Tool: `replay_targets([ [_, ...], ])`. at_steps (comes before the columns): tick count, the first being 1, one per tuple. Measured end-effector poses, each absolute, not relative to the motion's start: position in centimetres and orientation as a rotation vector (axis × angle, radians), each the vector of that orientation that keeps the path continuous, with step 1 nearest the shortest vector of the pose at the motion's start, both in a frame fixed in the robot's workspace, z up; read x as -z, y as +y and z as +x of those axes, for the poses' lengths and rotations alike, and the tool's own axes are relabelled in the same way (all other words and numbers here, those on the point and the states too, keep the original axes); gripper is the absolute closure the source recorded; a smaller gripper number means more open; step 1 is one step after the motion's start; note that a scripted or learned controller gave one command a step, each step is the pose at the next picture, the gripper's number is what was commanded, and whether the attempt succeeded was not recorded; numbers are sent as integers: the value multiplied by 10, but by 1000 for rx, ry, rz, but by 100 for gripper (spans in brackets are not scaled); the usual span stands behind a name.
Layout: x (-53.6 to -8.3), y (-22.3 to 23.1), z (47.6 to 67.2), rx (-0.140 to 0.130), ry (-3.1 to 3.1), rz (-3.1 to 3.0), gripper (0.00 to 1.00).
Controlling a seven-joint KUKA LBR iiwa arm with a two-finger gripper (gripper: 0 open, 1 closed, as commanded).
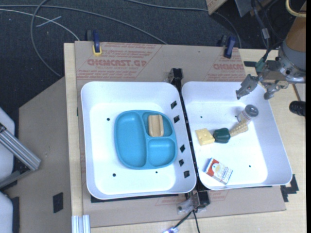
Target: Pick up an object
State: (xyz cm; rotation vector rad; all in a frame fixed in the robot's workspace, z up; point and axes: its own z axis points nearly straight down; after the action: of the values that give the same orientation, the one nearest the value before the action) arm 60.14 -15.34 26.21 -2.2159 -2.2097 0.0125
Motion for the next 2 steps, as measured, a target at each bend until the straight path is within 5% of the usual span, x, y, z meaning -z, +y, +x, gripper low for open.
replay_targets([
  [1,-270,-153,604,0,-2221,-2221,0],
  [2,-216,-148,612,-5,-2219,-2215,0],
])
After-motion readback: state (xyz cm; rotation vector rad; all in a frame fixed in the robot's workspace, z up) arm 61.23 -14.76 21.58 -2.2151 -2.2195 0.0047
